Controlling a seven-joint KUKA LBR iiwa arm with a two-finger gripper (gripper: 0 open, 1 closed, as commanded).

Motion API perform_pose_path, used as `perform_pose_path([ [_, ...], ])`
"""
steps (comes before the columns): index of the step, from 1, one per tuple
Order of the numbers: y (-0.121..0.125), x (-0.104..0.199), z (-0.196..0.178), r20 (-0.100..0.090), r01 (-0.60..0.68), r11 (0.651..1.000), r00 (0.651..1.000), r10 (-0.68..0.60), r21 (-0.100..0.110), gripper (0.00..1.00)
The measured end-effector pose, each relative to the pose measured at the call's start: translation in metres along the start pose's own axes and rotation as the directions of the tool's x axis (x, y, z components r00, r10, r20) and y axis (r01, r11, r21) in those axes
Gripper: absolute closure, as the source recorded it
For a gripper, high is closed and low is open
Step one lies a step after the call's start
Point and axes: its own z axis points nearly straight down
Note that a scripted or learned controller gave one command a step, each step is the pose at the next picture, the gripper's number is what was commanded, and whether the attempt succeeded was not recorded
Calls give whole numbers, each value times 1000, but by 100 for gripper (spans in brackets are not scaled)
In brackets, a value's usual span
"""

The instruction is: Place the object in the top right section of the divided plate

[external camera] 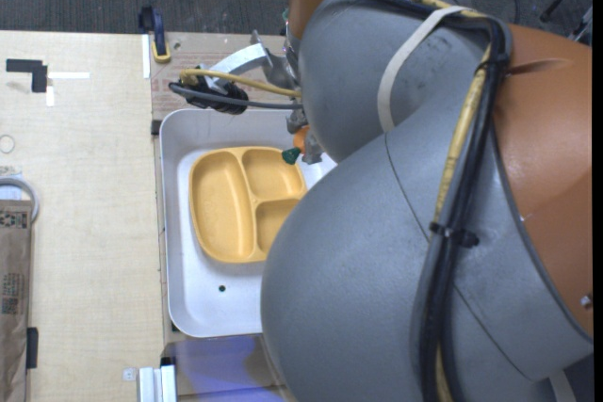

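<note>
Item: yellow divided plate [231, 204], lying flat in a shallow white bin [179, 231]. One long compartment runs down the plate's left side; two smaller compartments sit to its right, one above the other. The visible parts of all three show plain yellow floor with nothing in them. The plate's right edge is covered by the arm.

Item: white bin. Rounded corners, raised rim; the plate rests in its upper half, and a small dark dot [222, 288] marks the bare floor below the plate.

Item: small object [293, 155], green and orange, showing just at the upper right rim of the plate, against the edge of the arm. Most of it is hidden, so its kind cannot be told, nor whether it rests in the top right compartment or beside it.

Item: grey arm [424, 202] with orange sections, reaching in from the right and covering most of the right half of the scene (a yellow cable and black cables run along it). The hand is hidden beneath the arm; whether it is spread or pressed together cannot be told.

Item: pale wooden worktop [85, 202] to the left of the bin, with a black angle mark [28, 71] near its upper left and a brown printed bag [13, 287] at the left edge.
</note>
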Motion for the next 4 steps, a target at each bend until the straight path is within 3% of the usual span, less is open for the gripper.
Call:
perform_pose_path([
  [1, -39, -19, -39, -4, -62, 998, 998, 62, 2, 100],
  [2, -15, -96, -129, -4, 124, 992, 992, -124, 0, 100],
  [3, -15, -96, -129, -4, 124, 992, 992, -124, 0, 0],
  [4, 2, -119, -154, -3, 181, 984, 984, -181, -1, 0],
])
